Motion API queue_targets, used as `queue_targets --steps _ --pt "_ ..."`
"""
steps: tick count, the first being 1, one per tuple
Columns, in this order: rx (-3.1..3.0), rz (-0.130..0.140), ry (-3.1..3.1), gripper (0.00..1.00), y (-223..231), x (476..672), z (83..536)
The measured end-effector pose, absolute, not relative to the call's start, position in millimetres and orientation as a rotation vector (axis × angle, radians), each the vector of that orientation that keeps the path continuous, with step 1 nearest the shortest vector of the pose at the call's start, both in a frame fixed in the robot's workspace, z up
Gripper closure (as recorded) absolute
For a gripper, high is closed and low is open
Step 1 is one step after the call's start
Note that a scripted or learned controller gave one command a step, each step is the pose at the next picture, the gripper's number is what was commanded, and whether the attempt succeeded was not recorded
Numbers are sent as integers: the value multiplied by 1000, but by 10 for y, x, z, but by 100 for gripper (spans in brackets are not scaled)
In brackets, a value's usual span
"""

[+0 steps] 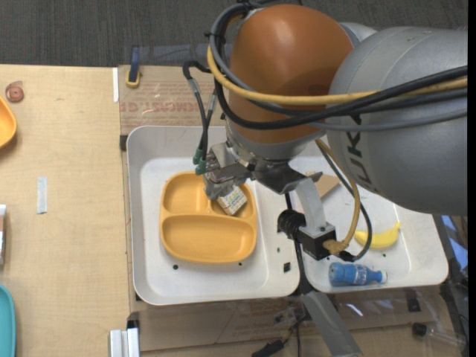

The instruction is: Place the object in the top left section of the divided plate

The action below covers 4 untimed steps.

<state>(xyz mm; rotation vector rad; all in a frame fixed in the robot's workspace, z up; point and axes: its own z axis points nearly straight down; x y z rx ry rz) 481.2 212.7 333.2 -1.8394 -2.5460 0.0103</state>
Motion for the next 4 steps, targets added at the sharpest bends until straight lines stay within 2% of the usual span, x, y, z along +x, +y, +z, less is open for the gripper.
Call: queue_targets --steps 1,2,3,4 --pt "-1891 14 -2506 100 1909 4794 3044" --pt "-1889 13 -2508 100 1665 5264 2774" --pt "-1935 11 -2473 100 2020 4871 3188" --pt "-2031 14 -2394 100 1759 4790 2861"
